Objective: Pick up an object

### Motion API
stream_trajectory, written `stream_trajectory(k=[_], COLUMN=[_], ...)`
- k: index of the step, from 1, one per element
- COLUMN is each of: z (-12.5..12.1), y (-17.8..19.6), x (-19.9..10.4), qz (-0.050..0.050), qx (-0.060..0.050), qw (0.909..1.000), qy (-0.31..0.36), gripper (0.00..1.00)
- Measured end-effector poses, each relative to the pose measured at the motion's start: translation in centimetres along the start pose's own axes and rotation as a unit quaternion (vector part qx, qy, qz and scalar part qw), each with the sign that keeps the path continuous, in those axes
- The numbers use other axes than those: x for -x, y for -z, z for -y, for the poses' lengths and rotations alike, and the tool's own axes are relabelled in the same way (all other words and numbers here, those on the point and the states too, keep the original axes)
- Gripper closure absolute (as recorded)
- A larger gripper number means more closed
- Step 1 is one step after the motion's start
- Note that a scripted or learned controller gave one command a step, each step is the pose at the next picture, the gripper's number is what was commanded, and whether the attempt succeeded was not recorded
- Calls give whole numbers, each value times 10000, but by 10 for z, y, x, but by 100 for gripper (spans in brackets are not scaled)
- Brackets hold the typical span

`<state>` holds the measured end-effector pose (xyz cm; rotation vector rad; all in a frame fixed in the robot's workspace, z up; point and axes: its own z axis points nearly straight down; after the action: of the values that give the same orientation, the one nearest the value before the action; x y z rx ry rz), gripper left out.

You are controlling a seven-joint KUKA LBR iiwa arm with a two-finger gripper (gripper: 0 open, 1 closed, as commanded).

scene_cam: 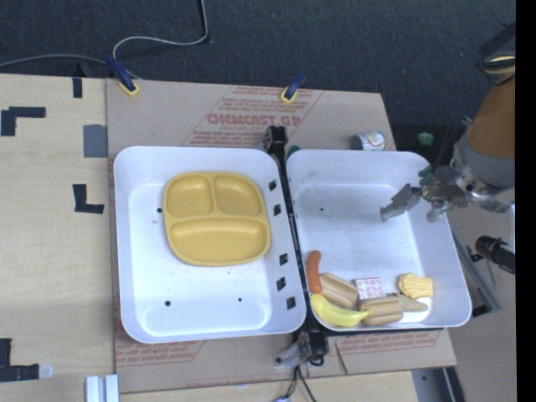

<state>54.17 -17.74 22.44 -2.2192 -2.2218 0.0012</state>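
My gripper (416, 208) hangs over the right side of the right bin (352, 174), fingers spread open with nothing between them. Along that bin's front edge lies a cluster of toy food: an orange sausage (313, 270), a tan bun (337, 290), a yellow banana (337, 314), a small pink-and-white packet (369, 288), a second bun (385, 308) and a yellow lumpy piece (415, 286). The gripper is well behind this cluster and apart from all of it.
The left bin (138, 241) holds a yellow divided plate (218, 218). A black divider (285, 224) runs between the bins. A small can (368, 141) and a green item (425, 138) lie behind the right bin. Yellow clamps (293, 90) pin the cardboard.
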Motion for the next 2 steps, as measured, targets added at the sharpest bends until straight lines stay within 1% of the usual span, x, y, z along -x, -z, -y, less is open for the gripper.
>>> stream_trajectory(k=[1,2], z=[41,4], y=[19,-41], x=[-89,-182], qz=[-4,-2], qx=[-2,-11], qw=[10000,10000], qy=[7,9], gripper=[0,0])
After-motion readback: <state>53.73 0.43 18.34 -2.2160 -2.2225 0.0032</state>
